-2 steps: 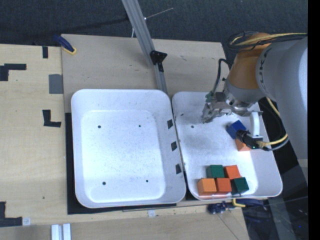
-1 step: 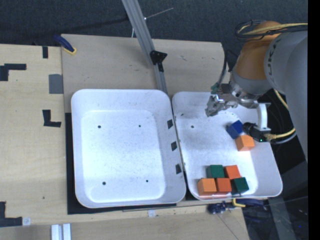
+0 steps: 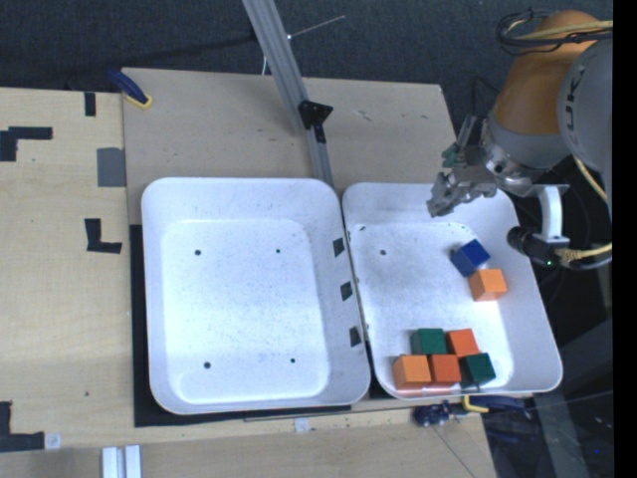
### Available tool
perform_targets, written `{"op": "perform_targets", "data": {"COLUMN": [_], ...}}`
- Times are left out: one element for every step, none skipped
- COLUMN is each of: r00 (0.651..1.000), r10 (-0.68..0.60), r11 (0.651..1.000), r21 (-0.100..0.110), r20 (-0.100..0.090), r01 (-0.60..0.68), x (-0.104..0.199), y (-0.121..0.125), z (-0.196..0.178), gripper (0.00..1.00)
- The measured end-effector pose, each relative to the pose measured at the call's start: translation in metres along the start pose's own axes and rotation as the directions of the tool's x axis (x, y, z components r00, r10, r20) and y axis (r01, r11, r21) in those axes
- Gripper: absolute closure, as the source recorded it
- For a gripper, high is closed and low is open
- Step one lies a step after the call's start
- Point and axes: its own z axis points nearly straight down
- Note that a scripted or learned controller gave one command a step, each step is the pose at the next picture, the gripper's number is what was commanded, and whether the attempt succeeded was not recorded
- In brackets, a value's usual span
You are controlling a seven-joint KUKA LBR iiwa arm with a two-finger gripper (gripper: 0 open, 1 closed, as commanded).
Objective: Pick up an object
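The step in hand looks like the approach: nothing is lifted yet, and the tool (image 3: 445, 199) hangs over the upper edge of the right bin (image 3: 398, 207), in the right of the frame. Whether it is spread or pressed together I cannot tell; it shows as a small grey blur with nothing visibly in it.

The things to pick from all lie in the right bin. Nearest the tool, below and a little right of it, is a blue block (image 3: 469, 257), with an orange block (image 3: 488, 284) just beside it toward the lower right, the two touching or nearly so. Well apart from these, against the bin's lower rim, sits a cluster (image 3: 443, 357) of green and orange blocks packed close together. The left bin (image 3: 169, 217) takes up the middle of the frame.

The next move probably calls for a short shift down-frame to centre over the blue block, then a descent. Its orange neighbour leaves little room on that side, so the block may get nudged.

The arm (image 3: 542, 88) enters from the upper right, its orange band above the wrist, the wrist bent down and leftward toward the bin.
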Motion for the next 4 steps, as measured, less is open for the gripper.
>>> {"op": "perform_targets", "data": {"r00": [1.0,1.0,1.0,1.0], "r10": [-0.001,-0.004,-0.006,-0.005], "r11": [1.0,1.0,1.0,1.0], "r21": [0.005,0.008,0.008,0.009], "r20": [-0.001,-0.002,-0.003,-0.002], "r01": [0.001,0.004,0.006,0.005], "x": [0.0,0.049,0.106,0.148], "y": [0.001,-0.014,-0.04,-0.066], "z": [-0.013,-0.002,-0.008,-0.006], "gripper": [1.0,1.0,1.0,1.0]}}
